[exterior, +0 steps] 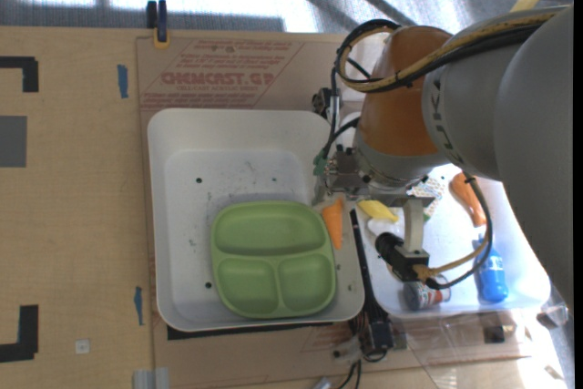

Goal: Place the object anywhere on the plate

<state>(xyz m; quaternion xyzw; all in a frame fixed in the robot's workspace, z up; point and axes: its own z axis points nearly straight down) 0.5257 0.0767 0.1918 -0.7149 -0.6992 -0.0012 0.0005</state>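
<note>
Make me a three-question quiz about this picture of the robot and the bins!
1. Where is the green plate?
A. in the left bin
B. in the right bin
C. on the cardboard

2. How many compartments does the plate have?
A. one
B. three
C. five

3. What lies on the plate?
A. a carrot
B. a bottle
C. nothing

Answers:
1 A: it sits in the left bin.
2 B: one wide section above two smaller ones.
3 C: its sections are bare; the orange carrot-like piece is off its right edge, under the arm.

Slanted overhead view of both bins (173, 196)
</note>
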